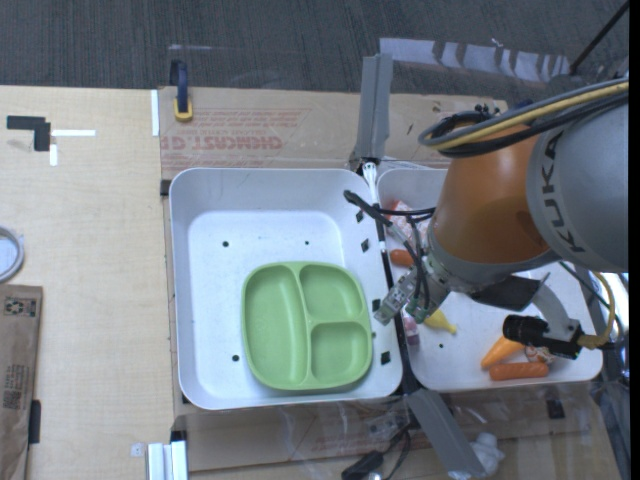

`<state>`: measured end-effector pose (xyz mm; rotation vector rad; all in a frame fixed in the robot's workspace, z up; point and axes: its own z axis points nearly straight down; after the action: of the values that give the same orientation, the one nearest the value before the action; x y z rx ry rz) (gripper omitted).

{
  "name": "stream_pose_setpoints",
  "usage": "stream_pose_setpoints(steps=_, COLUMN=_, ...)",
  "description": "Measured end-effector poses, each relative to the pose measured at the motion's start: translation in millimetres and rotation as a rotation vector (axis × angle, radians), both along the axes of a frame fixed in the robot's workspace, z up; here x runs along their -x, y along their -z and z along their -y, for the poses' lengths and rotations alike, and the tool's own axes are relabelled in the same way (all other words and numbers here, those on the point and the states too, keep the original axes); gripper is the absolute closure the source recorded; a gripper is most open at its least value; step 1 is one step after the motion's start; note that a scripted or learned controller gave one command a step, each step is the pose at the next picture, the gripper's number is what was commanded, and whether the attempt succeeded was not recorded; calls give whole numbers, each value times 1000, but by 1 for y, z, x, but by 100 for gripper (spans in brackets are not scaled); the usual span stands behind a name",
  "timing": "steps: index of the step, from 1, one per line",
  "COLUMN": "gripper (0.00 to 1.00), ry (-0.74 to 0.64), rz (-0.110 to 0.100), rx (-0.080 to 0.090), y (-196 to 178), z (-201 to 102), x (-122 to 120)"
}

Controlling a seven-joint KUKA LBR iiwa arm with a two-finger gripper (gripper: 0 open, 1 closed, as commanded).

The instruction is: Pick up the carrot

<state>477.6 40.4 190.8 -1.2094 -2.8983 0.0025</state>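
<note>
The carrot [520, 371], orange and elongated, lies near the front edge of the right bin [470, 376]. My gripper [402, 303] hangs low over the rim between the two bins, to the left of the carrot and well apart from it. The orange-banded wrist covers most of the right bin's middle. Nothing of the carrot is under the gripper.
A green divided plate [305, 325] sits in the left bin [200, 268]. In the right bin lie a small orange wedge [497, 351] just above the carrot, a yellow piece [441, 321], another orange item [400, 258] by the left wall, and a pink-red item [397, 209] at the back.
</note>
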Motion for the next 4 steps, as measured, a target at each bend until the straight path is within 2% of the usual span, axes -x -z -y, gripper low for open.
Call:
stream_pose_setpoints(steps=1, gripper=100, ry=371, rz=2, rx=1, y=-27, z=-14, x=-1)
stream_pose_setpoints(steps=2, gripper=100, ry=-209, rz=4, rx=1, y=-146, z=61, x=-10)
stream_pose_setpoints(steps=3, gripper=100, ry=-134, rz=5, rx=1, y=-160, z=48, x=-2)
stream_pose_setpoints(steps=4, gripper=100, ry=-187, rz=4, rx=1, y=-186, z=148, x=-1)
